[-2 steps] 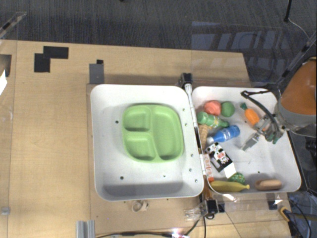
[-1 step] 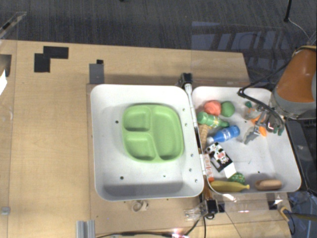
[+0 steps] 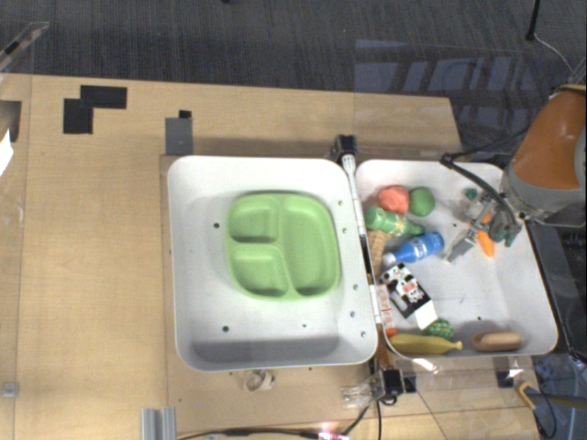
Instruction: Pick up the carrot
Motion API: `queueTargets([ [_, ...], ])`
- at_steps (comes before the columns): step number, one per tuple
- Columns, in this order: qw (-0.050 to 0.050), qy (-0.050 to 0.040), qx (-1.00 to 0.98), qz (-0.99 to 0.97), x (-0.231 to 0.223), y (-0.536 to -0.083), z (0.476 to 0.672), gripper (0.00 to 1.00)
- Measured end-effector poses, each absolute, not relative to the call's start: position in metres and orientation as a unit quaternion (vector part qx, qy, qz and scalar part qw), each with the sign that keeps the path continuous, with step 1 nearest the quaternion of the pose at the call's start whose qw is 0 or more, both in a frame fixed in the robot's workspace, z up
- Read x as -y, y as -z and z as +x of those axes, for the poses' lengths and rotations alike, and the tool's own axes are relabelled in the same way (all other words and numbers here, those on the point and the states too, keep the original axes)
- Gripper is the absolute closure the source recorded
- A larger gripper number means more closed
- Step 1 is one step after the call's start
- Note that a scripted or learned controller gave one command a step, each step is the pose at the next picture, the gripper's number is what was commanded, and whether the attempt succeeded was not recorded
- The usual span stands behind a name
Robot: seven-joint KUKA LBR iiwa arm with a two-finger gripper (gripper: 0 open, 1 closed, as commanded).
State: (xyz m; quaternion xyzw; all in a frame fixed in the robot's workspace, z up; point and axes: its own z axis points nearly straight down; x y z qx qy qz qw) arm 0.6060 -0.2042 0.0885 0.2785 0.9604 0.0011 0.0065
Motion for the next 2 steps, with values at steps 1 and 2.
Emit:
queueTargets([
  [1, 0.005, -0.0054, -0.911, 0.411, 0.199, -0.088, 0.589, 0.00],
  [2, 0.006, -0.0053, -0.894, 0.448, 0.200, -0.089, 0.567, 0.00],
])
